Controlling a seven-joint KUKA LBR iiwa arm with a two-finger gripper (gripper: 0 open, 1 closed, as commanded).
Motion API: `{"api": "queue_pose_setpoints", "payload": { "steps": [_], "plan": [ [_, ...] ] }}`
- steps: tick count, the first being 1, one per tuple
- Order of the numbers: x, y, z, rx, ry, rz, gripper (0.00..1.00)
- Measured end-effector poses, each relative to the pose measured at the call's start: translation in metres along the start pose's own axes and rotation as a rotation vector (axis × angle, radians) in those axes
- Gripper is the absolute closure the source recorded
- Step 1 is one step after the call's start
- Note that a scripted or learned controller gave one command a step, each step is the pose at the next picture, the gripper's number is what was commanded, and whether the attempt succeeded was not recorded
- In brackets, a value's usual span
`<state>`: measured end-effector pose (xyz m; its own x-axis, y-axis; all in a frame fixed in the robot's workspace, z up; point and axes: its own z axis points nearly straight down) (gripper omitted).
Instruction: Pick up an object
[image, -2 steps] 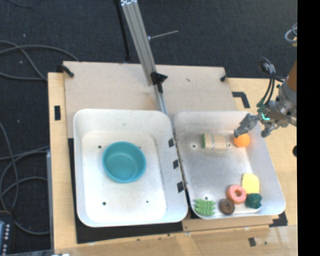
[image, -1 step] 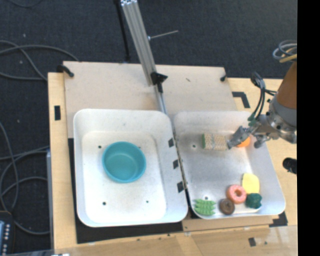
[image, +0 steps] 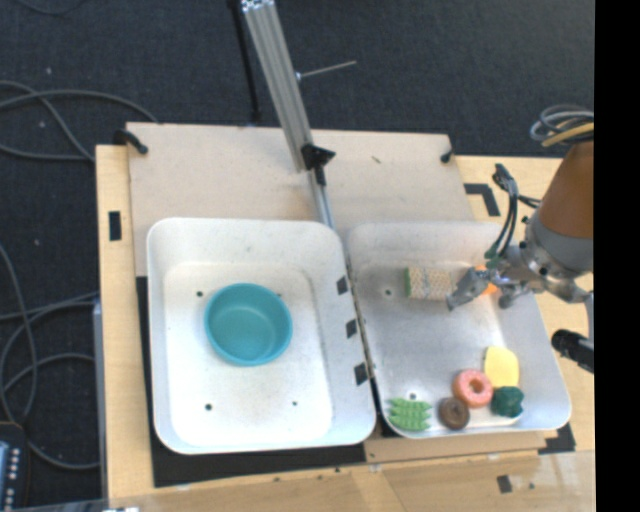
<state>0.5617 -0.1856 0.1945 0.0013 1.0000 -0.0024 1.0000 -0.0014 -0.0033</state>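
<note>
Camera view, approx. as seen from the bench side: gripper (image: 478, 289) sits low over the right bin (image: 420, 345), upper area. Nearest item is a pale speckled block (image: 430, 282), just beside the gripper on its left, long axis running left-right, i.e. roughly pointing at the gripper. Whether block and gripper touch: cannot tell. Jaw state: cannot tell, too small and blurred.

Other items cluster at the bin's lower edge, well apart from the gripper: yellow piece (image: 501, 365), pink ring (image: 472, 387), dark green lump (image: 508, 402), brown disc (image: 454, 413), green ridged piece (image: 408, 412). Left bin (image: 180, 250) holds a teal bowl (image: 248, 322).

Surface: flat white bin floor; room around the block is ample.
</note>
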Motion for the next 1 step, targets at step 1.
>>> {"api": "queue_pose_setpoints", "payload": {
  "steps": [1],
  "plan": [
    [0.0054, 0.0021, 0.0606, 0.001, 0.001, 0.001, 0.0]
  ]
}}
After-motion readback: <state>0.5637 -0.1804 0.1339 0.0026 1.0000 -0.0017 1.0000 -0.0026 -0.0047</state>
